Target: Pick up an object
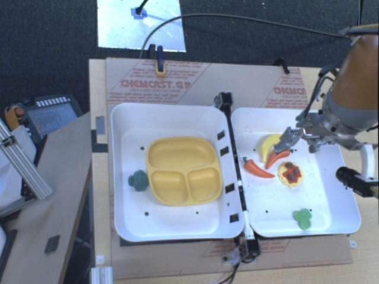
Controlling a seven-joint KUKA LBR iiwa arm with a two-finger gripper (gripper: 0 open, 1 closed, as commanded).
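Gleaming curved orange pepper [259, 168]

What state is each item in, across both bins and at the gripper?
yellow tray: flat in left bin, compartments bare.
dark green broccoli: beside tray, left bin.
gripper: low over right bin, by the yellow piece.
red peppers: lying loose.
pizza piece: flat.
green piece: lying apart.

Two bins [172, 112], one tray [180, 170], two broccoli [138, 181], two peppers [259, 168].
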